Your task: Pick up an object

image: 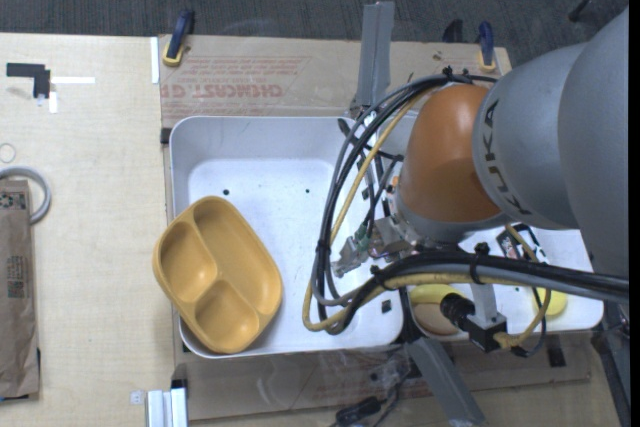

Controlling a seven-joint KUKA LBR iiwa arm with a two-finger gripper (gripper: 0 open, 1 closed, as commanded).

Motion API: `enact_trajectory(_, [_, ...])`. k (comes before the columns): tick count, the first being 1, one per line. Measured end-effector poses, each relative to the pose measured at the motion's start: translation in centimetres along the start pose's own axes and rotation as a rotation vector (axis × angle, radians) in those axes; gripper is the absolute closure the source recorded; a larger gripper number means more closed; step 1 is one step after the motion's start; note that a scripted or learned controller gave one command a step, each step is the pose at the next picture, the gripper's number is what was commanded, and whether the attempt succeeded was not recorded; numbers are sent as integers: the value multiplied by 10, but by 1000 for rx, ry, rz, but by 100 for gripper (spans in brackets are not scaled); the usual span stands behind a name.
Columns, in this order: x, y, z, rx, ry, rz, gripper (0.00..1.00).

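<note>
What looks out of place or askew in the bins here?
The yellow divided dish in the left bin sits tilted, its lower-left edge riding over the bin's rim rather than lying flat on the floor. The arm covers much of the right bin, so its contents are hard to judge.

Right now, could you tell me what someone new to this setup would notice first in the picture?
The big grey arm with its orange band fills the right side, trailing black and yellow cables over the bins. In the left bin, a yellow divided dish leans on the near-left corner, overlapping the rim. A yellow object shows under the arm in the right bin.
</note>
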State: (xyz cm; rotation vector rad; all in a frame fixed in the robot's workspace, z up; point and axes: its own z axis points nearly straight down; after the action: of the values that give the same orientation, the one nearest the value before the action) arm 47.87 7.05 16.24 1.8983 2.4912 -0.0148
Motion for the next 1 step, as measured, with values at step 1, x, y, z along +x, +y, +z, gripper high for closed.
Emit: enact_trajectory(1, [-48, 44, -28, 1, 11, -21, 0])
